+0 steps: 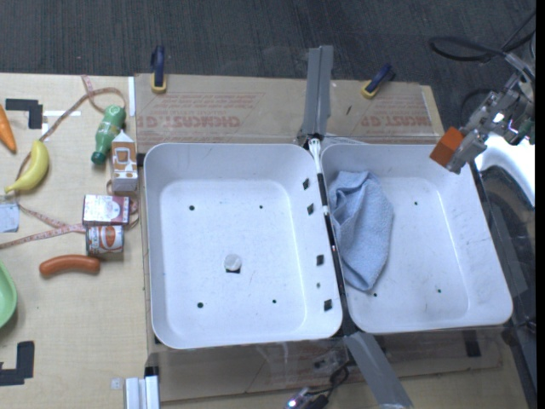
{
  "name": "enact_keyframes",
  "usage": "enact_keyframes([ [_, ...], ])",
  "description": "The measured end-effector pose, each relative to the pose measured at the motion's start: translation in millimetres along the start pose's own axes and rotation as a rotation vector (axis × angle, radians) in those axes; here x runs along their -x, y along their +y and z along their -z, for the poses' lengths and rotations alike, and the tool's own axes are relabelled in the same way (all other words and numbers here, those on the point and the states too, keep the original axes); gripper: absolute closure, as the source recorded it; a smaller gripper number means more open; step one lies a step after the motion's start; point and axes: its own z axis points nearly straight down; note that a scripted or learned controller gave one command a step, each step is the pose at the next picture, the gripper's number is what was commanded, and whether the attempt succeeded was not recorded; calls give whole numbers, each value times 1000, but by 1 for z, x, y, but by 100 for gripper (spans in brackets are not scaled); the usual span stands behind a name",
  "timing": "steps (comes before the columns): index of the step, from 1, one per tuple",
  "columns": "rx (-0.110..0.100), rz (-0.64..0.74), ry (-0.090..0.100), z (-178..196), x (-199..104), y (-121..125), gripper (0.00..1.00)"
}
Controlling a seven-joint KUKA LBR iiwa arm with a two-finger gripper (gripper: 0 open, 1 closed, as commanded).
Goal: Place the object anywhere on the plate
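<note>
Hovering up and to the right of the blue cloth [362, 224], the arm [504, 116] sits out over the far rim of the right bin [443, 301], and its orange band [446, 148] is the clearest part of it. The gripper [461, 155] end is too small and blurred, so I cannot tell whether it is open or closed, and nothing can be made out held in it. The likeliest object, I reckon, is the small pale round piece [232, 263], lying alone well to the left of the cloth, on the floor of the left bin [170, 313]. Now, the trouble spots. That piece looks low and flat, so a grab could pinch above it and come up with nothing. The cloth lies between the arm and the piece, bunched against the divider [324, 228], and a low sweep could snag it and drag it along. Biggest worry: the only plate-like thing is a green curved edge [5, 295] far left of the cloth, beyond the bins, among the toy food. Reaching it looks like a long stretch, and a carried piece could drop short.
</note>
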Motion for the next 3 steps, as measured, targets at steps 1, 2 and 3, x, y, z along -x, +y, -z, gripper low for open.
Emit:
enact_keyframes([
  [1,1,-48,-2,-1,-92,-15,100],
  [2,0,72,-3,-3,-52,-35,100],
  [3,0,104,-4,46,-39,-103,100],
])
